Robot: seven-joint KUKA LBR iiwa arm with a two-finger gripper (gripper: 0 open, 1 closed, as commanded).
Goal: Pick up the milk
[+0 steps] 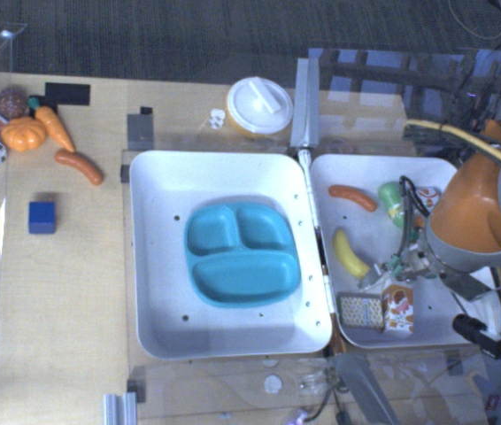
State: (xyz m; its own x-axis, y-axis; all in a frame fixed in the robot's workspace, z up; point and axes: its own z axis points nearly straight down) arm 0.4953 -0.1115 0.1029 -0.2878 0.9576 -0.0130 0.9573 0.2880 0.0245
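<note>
Left of the right bin's [463, 339] banana [350, 255], the blue tray [242, 253] sits apart. The milk [385, 311] lies just below-right of the banana, long axis sideways, directly beneath the gripper [407, 266]; whether its jaws are spread I cannot tell.

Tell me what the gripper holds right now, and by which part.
Cannot be told. The gripper hangs in the right bin, just above the milk carton, near the banana; nothing visibly sits in its grasp.

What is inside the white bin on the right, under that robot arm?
The right bin holds a sausage, a banana, a green item and a carton beside a grey box. The arm covers the far side.
</note>
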